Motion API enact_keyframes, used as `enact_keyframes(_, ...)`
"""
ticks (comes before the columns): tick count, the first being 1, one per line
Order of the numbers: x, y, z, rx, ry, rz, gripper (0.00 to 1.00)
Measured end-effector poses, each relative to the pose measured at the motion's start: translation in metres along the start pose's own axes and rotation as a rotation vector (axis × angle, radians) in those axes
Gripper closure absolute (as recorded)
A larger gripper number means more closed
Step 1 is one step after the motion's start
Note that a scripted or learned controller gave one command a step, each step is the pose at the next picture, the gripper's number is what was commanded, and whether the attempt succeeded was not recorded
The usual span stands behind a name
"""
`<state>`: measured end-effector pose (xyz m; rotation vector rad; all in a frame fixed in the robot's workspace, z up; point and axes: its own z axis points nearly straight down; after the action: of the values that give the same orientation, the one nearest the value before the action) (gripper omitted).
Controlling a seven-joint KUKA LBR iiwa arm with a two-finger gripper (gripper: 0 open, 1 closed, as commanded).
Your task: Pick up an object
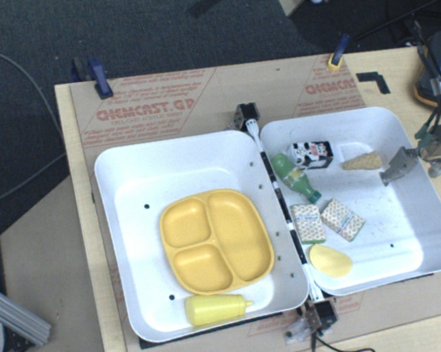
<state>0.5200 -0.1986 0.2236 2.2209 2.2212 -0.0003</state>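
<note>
An object to pick is not yet chosen, as far as the camera view tells, and several candidates lie in the right bin [427,199]. A green bottle [295,175] lies against that bin's left wall, with a small black-and-white carton [312,152] just beside its upper end. Below them sit two patterned packets [327,219] close together, and a pale yellow lemon-like piece [330,261] rests near the bin's front left corner. A tan cone-shaped piece [363,162] lies toward the upper right of this bin.

The left bin [130,224] holds a yellow divided plate [215,239] in its middle and a yellow squeeze bottle [215,308] lying along its front edge.

The gripper [399,164] reaches in over the right bin's right side, near the cone-shaped piece but apart from it. Nothing is visible between its fingers. Whether they are spread or closed I cannot tell; they are too small and blurred.

By my judgement the task stands at its beginning: no object is lifted, all rest on the bin floors, and the approach, grasp and lift are all left to do.
</note>
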Motion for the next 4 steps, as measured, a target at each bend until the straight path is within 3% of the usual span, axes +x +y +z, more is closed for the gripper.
enact_keyframes(1,0.043,0.078,0.059,-0.001,0.0,-0.001,0.0)
enact_keyframes(2,0.065,0.142,0.115,-0.006,-0.001,-0.002,0.0)
enact_keyframes(3,0.081,0.104,0.131,-0.001,0.0,-0.001,0.0)
enact_keyframes(4,0.104,0.145,0.065,-0.002,0.0,-0.002,0.0)
